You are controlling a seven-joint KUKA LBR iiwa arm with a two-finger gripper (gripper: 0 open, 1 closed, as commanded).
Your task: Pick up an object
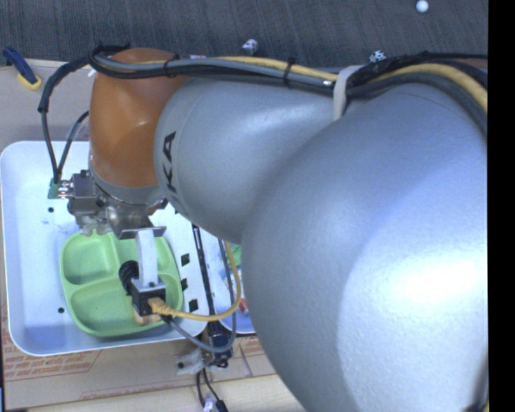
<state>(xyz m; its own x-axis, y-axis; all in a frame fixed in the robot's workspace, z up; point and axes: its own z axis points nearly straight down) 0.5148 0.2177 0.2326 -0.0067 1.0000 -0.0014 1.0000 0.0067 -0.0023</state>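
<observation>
Green tray (pixel 90 264) lies flat in white bin (pixel 19 230), divider ridge running left-right.

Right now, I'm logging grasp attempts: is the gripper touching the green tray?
Cannot tell. In the camera view the gripper hangs over the upper edge of the green tray, but the arm hides where they would meet.

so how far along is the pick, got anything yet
Done: the gripper is positioned low over the green divided tray in the left bin. In hand: nothing visibly; the tray lies flat in the bin, and any grip is hidden. Left: secure a grasp and lift.
</observation>
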